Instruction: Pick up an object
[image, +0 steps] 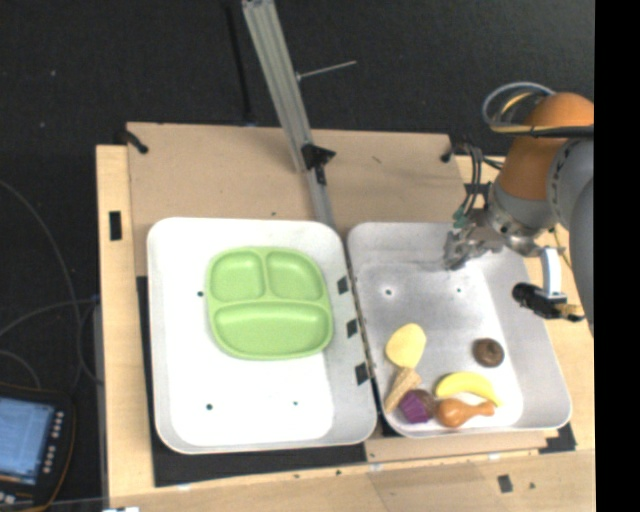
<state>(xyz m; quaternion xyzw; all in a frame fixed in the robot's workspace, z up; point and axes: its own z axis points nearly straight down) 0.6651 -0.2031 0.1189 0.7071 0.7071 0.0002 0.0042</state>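
Chip (405, 345) untouched, well below gripper (459, 250) — approach step; fingers' state unclear; next: descend toward chip.

There are two shallow white bins (180, 330) (520, 330), one green divided plastic plate (269, 304) and six small toy food pieces (405, 345) (488, 351) (468, 386) (402, 383) (415, 406) (462, 409).

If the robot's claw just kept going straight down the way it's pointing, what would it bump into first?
Probably just the bare floor of the right bin. The gripper points down over the bin's upper part, and the toy food, like the banana, lies well nearer the camera. Depth is hard to judge here.
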